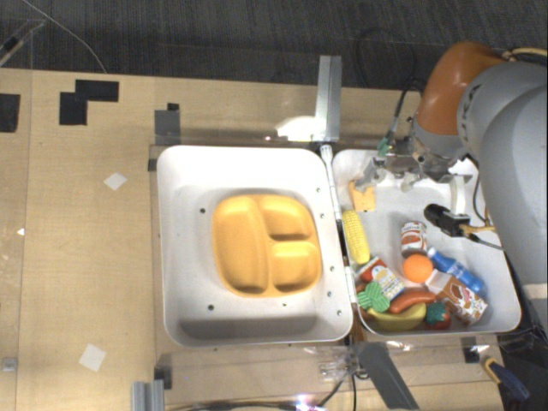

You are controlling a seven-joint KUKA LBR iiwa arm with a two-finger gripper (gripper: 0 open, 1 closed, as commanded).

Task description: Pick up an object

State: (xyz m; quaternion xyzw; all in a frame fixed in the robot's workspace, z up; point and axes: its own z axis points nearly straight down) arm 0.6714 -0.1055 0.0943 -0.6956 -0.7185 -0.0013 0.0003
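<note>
My gripper [382, 166] hangs over the far left corner of the right bin [505, 315], below the arm's orange band [448, 84]. A tan wedge-shaped piece [363, 198] lies just under and in front of it; I cannot tell whether they touch. A yellow corn cob [355, 236] lies along the bin's left wall. Nearer the front sit a red-and-white can [413, 234], an orange [418, 268], a blue bottle [455, 271], a brown can [463, 299], a red sausage [412, 300], a banana [399, 318] and a green toy [372, 298].
The left bin [184, 315] holds a yellow divided plate [265, 243] in its middle. A metal post [329, 101] stands behind the wall between the bins. A black part with cables [447, 219] hangs from the arm over the right bin's right side.
</note>
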